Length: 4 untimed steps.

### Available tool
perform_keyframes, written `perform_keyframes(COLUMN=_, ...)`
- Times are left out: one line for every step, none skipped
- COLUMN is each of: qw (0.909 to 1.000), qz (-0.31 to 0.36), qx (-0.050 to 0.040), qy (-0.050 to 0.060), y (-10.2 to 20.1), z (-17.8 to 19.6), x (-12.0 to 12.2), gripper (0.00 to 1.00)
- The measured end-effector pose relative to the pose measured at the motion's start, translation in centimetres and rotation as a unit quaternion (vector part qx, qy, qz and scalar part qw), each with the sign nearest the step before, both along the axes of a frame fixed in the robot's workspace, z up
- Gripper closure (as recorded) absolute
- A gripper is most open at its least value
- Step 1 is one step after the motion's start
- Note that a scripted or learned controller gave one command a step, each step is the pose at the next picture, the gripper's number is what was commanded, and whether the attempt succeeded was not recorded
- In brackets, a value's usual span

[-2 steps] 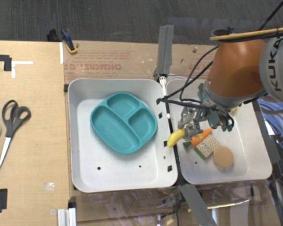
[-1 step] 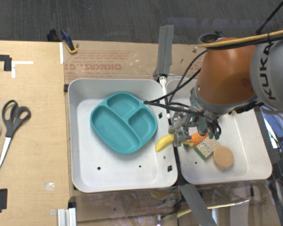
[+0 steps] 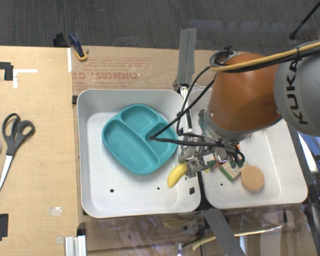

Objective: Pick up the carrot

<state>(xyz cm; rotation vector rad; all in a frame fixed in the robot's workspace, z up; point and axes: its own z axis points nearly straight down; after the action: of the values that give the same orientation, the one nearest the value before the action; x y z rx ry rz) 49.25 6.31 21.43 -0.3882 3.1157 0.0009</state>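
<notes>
Gripper hangs over the bins' shared edge, grip unreadable. The orange bit beside it, probably the carrot, looks light, stiff and slick; I'd pinch mid-body.

bench: light wood | on it: two white bins, scissors at left, cardboard sheet behind

The left bin has open white floor along its left side and front, beside a teal divided plate. A banana lies at the plate's front right, close to the wall between the bins. In the right bin a tan round block stands near the front (open floor behind it). The arm overhangs the divide.
</notes>
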Motion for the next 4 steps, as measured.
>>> perform_keyframes(qw=1.0, qz=0.0, qx=0.0002, qy=-0.002, y=0.0, z=0.9, x=0.2, gripper=1.0)
perform_keyframes(qw=0.9994, qz=0.034, qx=-0.0003, qy=0.0, y=-1.1, z=-2.3, x=-0.2, gripper=1.0)
perform_keyframes(qw=0.9988, qz=0.05, qx=0.0, qy=0.0, y=2.2, z=-2.3, x=-0.2, gripper=1.0)
perform_keyframes(qw=0.9964, qz=0.085, qx=0.0, qy=-0.001, y=5.3, z=0.6, x=0.3, gripper=1.0)
